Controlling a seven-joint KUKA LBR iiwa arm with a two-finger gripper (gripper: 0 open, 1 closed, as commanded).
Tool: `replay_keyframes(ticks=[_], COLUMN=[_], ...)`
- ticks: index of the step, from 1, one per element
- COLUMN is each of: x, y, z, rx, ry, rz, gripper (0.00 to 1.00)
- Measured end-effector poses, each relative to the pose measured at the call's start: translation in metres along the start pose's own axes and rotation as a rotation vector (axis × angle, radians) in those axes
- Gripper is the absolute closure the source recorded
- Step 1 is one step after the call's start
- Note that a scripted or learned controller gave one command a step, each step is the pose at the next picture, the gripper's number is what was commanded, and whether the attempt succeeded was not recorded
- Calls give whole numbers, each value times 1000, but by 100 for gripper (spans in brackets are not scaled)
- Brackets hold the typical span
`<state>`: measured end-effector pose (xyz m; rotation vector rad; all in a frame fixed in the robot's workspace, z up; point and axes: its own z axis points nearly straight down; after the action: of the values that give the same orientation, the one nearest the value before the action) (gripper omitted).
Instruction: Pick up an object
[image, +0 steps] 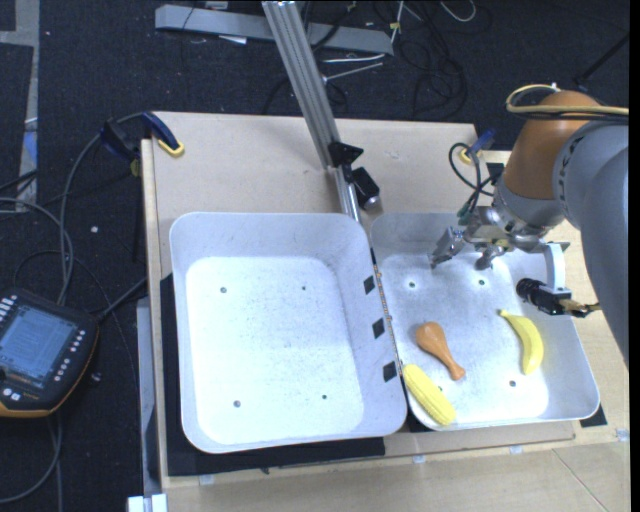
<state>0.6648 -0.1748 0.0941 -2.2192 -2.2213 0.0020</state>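
The gripper (462, 255), metal fingers spread and bare, hangs over the right bin's (568, 408) far edge; curved banana (526, 341), drumstick (441, 349), knobbly corn (428, 395) lie nearer.

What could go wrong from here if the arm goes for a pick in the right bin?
The claw hangs over bare floor at the far end of the right bin, so closing here would likely catch nothing. The corn cob lies against the near-left rim, leaving little finger room. The banana and chicken drumstick are rounded and may slip out.
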Motion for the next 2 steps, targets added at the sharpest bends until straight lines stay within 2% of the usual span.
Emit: replay_keyframes(ticks=[1,2], x=[0,8], y=[1,3], z=[-12,-71], rx=[-3,-7], ry=[-1,-1], rz=[-1,0], gripper=[100,100])
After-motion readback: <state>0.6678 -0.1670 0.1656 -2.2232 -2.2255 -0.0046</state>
